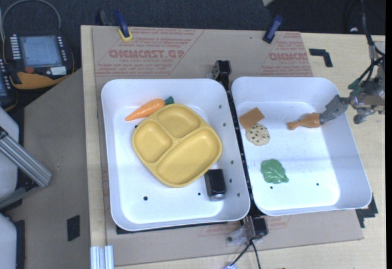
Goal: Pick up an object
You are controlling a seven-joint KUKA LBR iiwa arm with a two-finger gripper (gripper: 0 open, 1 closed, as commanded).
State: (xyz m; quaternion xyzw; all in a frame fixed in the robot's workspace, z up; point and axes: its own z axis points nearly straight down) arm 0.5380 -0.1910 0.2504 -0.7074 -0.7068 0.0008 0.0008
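The grey two-finger gripper (327, 111) reaches over the right edge of the right white bin (343, 197), its jaws closed onto the tip of a small orange-brown toy piece (304, 122) lying near that edge. That grip looks thin to me; lifting could let the piece pivot, slip out and drop beside the speckled round cookie (258, 135).
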